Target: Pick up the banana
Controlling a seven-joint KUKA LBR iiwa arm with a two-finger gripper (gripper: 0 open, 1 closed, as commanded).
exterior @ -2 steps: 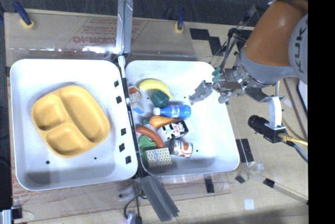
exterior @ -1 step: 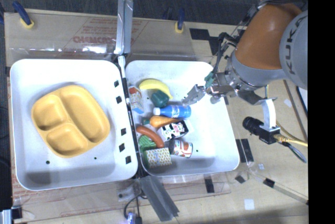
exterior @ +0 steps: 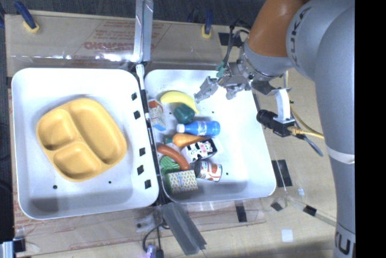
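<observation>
Two shallow white bins sit side by side on the table (exterior: 72, 28). The left bin (exterior: 24, 130) holds a yellow compartment tray (exterior: 81, 138), lying flat at its centre.

The right bin (exterior: 247, 154) carries a cluster of items along its left half. The banana (exterior: 172, 97) lies at the top of this cluster, near the upper left of the bin, with a green rounded item (exterior: 184, 111) touching its lower right side. Below these lies a blue-and-white bottle (exterior: 201, 128) on its side, then an orange carrot-shaped item (exterior: 187, 140), a red sausage-shaped item (exterior: 172, 156), a small dark printed pack (exterior: 204, 148), a red-and-white can (exterior: 210, 171) and a green-patterned block (exterior: 182, 180). A small pale bottle (exterior: 157, 115) rests against the bin's left wall.

The arm (exterior: 313, 28) enters from the right of the frame. The hand (exterior: 211, 87) is over the upper centre of the right bin, just to the right of the banana and apart from it. Its fingers (exterior: 203, 90) are spread, released, with nothing between them. The banana rests untouched in the bin.
</observation>
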